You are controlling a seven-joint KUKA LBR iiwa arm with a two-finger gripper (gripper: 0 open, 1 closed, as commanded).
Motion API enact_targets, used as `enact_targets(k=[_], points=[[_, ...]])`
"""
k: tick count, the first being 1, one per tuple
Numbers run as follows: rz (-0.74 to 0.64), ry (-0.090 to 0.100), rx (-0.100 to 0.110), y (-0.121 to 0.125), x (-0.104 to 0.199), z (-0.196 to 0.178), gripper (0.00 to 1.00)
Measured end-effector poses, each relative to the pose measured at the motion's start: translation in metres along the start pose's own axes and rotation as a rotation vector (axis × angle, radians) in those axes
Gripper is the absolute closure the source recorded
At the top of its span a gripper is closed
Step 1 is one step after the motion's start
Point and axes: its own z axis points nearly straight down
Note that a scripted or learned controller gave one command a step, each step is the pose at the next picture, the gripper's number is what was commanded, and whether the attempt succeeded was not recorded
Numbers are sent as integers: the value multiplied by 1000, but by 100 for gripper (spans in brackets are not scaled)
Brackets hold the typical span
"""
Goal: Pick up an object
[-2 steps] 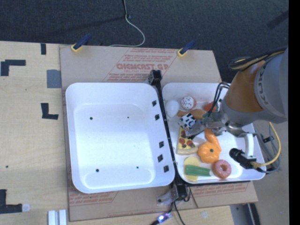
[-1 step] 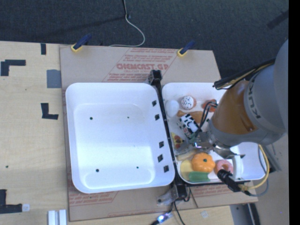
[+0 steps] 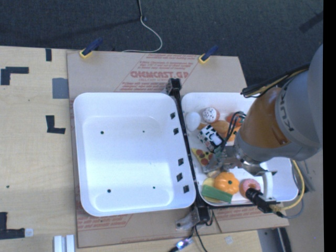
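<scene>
The right bin [image 3: 286, 192] holds several small toys: a white egg shape [image 3: 192, 120], a speckled white ball [image 3: 210, 113], a black-and-white cow-patterned block [image 3: 211, 136], an orange pumpkin-like piece [image 3: 226, 182], a green block [image 3: 216, 194], a pink donut [image 3: 249, 185] and a flat piece with red dots [image 3: 201, 155]. My gripper [image 3: 219, 159] is down in this bin among the toys, just above the pumpkin piece and below the cow block. The orange wrist band and grey arm hide much of the bin's right half.
The left bin [image 3: 126, 151] stands beside it, with black clips along the shared wall [image 3: 181, 140]. Both bins rest on a cardboard sheet [image 3: 157, 72] clamped at the back. A cable [image 3: 149, 28] runs over the dark floor behind.
</scene>
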Motion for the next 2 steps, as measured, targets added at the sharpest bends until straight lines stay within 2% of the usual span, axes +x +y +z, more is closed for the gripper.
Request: enact_targets(k=[1, 2], points=[[-5, -2, -9, 84, -4, -22, 100], [-1, -6, -20, 95, -46, -209, 100]])
